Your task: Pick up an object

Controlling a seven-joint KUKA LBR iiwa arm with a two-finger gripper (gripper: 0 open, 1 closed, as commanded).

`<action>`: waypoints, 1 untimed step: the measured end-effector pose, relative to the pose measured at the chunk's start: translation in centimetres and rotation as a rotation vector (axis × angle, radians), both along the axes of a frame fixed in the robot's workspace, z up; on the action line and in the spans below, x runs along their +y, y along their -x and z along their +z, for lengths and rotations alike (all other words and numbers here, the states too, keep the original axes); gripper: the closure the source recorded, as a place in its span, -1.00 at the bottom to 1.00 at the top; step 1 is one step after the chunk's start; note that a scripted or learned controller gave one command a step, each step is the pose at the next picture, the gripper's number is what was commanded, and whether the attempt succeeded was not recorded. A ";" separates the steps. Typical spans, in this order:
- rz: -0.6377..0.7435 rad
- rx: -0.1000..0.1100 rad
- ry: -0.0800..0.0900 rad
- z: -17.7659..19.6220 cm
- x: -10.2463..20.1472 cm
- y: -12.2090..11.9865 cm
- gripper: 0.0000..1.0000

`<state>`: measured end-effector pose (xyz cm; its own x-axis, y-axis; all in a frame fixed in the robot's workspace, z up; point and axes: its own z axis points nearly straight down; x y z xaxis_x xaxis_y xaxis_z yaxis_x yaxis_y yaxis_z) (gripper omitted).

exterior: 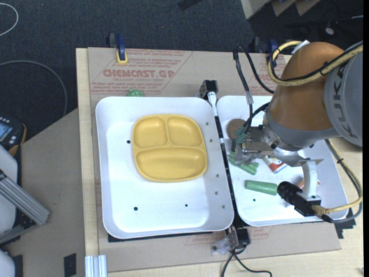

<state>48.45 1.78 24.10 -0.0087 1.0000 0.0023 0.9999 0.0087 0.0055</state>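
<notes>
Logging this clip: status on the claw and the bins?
Claw low over right white bin, grip state unreadable. Green cylindrical piece loose on bin floor. Yellow divided plastic plate in left white bin.

Arm [305,91] cut off at the 3 o'clock edge. Its bulk hides much of the right bin [262,212] toward 12 o'clock. Gripper [249,149] mostly under the wrist; finger state unreadable. Brown object [235,128] and red-white item [277,166] partly covered, identity unclear. Green scrap [135,92] beyond left bin [115,201]: too small to tell.
</notes>
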 end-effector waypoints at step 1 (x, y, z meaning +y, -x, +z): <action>-0.013 0.006 0.005 -5.3 -4.9 -4.6 1.00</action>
